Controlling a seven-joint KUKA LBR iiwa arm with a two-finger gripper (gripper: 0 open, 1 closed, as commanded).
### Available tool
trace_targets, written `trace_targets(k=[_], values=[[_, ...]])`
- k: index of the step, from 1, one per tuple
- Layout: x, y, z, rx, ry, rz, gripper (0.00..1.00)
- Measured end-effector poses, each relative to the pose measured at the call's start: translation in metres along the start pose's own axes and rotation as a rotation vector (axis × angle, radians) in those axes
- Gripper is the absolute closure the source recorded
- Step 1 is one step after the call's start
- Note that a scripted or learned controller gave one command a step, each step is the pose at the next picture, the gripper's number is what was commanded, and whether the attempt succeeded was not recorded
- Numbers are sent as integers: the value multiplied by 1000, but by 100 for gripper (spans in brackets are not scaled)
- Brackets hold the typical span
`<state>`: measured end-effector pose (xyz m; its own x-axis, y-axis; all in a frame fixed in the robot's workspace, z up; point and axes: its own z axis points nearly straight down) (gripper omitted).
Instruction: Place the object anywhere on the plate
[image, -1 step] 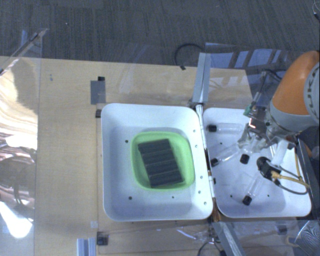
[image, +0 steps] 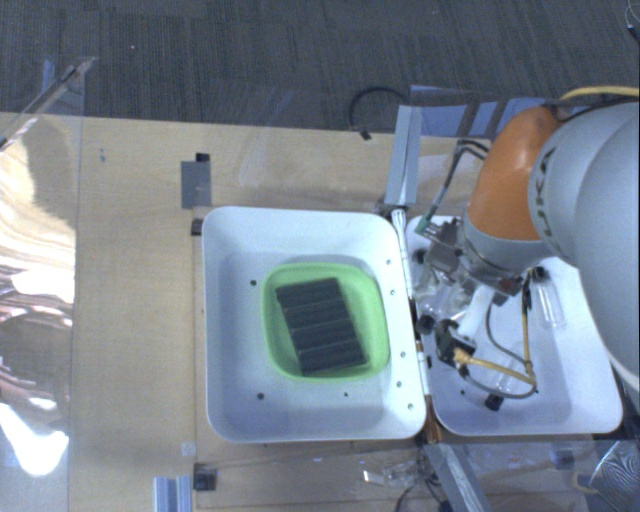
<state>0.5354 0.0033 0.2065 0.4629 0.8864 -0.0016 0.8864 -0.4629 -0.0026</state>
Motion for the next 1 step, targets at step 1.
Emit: trace_targets(k=[1], values=[[0, 0, 0, -1, 0, 0, 0]])
